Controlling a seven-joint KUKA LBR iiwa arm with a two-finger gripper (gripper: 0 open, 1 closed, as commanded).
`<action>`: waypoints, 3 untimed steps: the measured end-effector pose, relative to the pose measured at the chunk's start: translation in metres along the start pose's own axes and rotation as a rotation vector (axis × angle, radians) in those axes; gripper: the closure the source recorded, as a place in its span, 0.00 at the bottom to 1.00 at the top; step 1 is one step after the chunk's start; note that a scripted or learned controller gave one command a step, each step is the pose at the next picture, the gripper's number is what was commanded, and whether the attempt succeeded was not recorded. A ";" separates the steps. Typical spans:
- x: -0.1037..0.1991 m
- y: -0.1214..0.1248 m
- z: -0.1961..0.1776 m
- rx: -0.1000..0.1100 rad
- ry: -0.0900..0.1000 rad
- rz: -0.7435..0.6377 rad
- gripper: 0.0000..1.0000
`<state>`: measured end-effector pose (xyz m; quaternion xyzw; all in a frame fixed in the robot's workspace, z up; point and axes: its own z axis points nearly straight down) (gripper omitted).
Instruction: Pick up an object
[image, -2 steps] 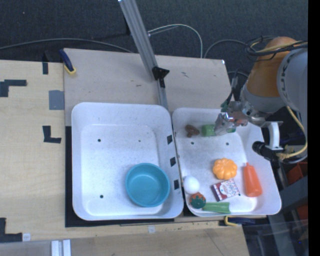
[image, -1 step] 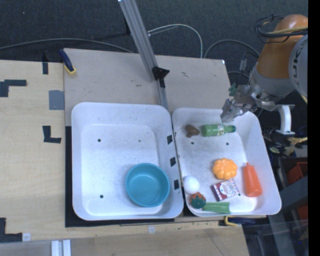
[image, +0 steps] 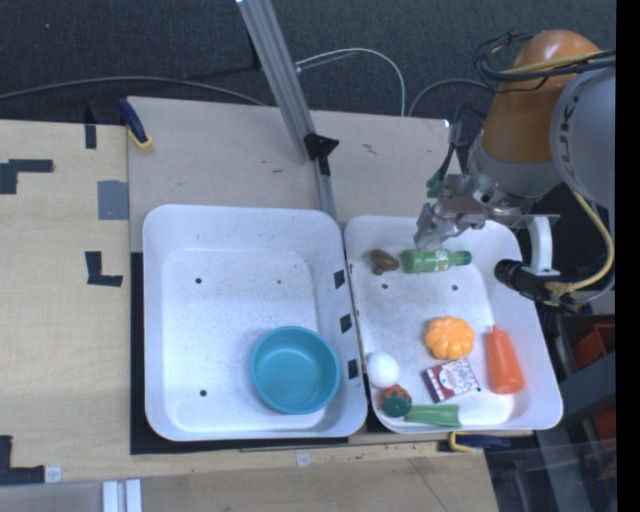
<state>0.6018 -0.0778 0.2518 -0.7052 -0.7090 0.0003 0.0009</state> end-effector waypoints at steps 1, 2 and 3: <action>0.042 -0.023 0.000 0.001 0.000 0.000 1.00; 0.097 -0.049 0.002 0.002 0.001 -0.001 1.00; 0.144 -0.061 0.000 0.002 0.001 -0.002 1.00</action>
